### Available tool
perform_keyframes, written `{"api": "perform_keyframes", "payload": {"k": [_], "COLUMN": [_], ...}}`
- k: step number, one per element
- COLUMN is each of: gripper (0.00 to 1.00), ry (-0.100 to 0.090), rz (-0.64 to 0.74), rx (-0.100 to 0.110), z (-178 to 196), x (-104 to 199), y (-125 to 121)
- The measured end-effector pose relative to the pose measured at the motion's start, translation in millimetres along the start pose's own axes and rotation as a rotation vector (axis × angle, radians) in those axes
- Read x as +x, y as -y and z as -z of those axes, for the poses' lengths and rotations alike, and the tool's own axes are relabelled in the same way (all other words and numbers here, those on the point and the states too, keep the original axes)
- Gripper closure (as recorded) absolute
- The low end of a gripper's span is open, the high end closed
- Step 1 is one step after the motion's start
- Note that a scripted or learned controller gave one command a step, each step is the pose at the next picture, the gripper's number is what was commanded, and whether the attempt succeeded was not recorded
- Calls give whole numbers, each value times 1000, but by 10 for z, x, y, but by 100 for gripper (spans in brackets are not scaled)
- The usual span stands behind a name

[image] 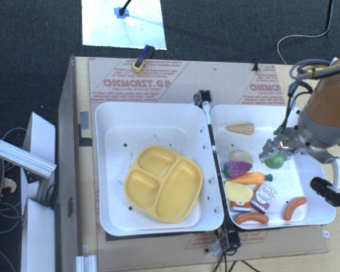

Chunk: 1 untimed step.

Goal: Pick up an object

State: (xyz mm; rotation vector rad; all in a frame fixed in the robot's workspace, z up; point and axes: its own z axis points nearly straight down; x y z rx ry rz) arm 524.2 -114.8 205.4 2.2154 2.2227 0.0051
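Currently, labelled notes on the scene follow.
Gripper: the gripper (273, 152) is hanging low in the right bin (314, 177), reaching in from the right; whether it is released or clenched cannot be told.
Nearest object: a green round toy (276, 161) is sitting directly beneath it, seemingly touching.
Neighbours: a toy carrot (247, 178) and purple grapes (237, 168) are lying just to its left; a red-and-white packet (264, 196) is lying nearer the camera.
Farther off: a yellow divided plate (164, 183) is resting in the left bin (119, 123).
Risk: the round toy is probably going to roll off sideways, or the crowded neighbours are going to get nudged.
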Motion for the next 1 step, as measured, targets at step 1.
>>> {"api": "perform_keyframes", "payload": {"k": [1], "gripper": [100], "ry": [-1], "rz": [1], "rx": [3], "z": [155], "x": [652], "y": [-102]}}
